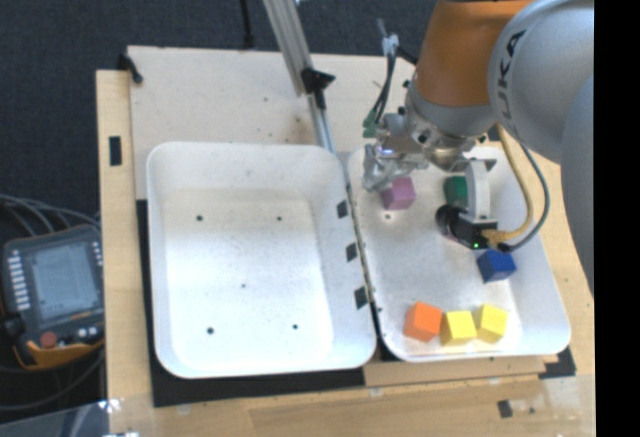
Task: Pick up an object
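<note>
Orange cube (422,321) beside two yellow cubes (459,326) in right bin (545,270), end effector (383,172) perhaps touching purple block (400,193), grip unclear

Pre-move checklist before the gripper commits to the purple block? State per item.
1. Gripper over the right bin: ok.
2. Purple block directly below and beside the gripper: ok.
3. Block between fingers: cannot tell, wrist hides them.
4. Purple block apart from the green block: ok.
5. Room toward the bin's left wall: not ok, block sits near it.
6. Orange block, two yellow blocks and blue block away from the approach: ok.
</note>
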Motion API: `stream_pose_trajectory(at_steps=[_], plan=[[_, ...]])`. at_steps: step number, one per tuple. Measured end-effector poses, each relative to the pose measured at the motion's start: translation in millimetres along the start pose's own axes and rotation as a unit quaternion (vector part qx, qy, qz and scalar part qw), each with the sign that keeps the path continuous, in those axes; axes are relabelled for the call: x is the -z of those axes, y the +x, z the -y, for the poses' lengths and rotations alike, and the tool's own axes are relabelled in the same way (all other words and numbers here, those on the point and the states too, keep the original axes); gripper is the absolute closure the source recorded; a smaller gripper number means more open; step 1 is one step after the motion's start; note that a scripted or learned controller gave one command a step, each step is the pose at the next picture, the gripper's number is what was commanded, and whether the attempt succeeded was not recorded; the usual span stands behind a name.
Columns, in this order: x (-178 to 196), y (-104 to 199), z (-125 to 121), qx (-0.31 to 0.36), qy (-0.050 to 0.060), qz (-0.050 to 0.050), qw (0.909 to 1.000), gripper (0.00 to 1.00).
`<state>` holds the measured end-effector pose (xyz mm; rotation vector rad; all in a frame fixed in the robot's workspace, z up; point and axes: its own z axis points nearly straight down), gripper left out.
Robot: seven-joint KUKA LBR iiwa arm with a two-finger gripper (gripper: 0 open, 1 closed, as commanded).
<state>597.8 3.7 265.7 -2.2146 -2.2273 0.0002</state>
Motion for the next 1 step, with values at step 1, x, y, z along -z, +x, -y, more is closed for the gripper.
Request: stream_pose_trajectory(at_steps=[1], plan=[[-17.2,55.0,-9.7,0.001,0.001,0.000,1.0000,1.00]])
